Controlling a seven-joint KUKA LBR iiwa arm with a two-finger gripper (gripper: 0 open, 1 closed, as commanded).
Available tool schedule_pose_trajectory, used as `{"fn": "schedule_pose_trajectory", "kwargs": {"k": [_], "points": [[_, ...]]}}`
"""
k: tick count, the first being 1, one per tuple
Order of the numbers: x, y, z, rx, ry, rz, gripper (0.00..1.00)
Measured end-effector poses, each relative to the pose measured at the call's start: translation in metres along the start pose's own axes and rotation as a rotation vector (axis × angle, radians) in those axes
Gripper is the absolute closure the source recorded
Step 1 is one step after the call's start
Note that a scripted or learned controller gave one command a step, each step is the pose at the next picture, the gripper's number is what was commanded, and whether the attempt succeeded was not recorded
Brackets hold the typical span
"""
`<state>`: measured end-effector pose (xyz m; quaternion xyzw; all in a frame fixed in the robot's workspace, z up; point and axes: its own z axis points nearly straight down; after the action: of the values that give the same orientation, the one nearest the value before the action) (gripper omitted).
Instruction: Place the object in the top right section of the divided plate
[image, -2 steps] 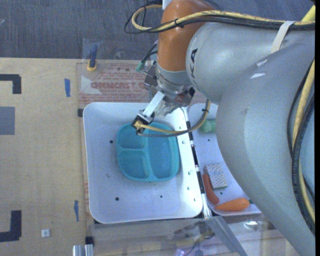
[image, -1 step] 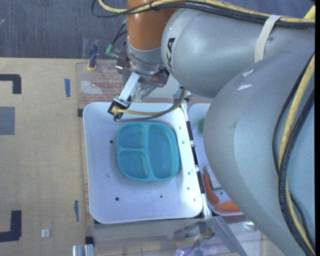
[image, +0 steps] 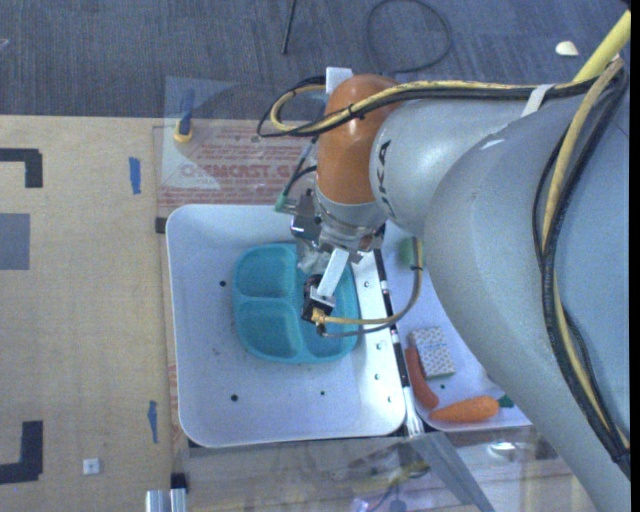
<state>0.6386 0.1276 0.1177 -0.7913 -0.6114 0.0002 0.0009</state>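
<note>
End effector (image: 320, 300) hung over the teal divided plate (image: 268, 318) in the left bin (image: 200, 400), right side sections; open or closed, cannot tell, nothing seen gripped. Candidate object (a guess): carrot (image: 465, 409) in right bin, looked light, stiff, smooth; take mid-body

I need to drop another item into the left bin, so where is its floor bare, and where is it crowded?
The left bin has bare floor along its left wall beside the teal divided plate and along its near edge below the plate. It is crowded at the plate's right side, where the gripper hangs, and in the right bin around the carrot.
</note>
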Motion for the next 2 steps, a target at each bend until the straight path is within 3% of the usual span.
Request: {"fn": "schedule_pose_trajectory", "kwargs": {"k": [1,2], "points": [[-0.063,-0.063,-0.067,0.001,0.0,-0.085,1.0],[-0.036,-0.058,-0.122,-0.002,0.0,0.125,1.0]]}}
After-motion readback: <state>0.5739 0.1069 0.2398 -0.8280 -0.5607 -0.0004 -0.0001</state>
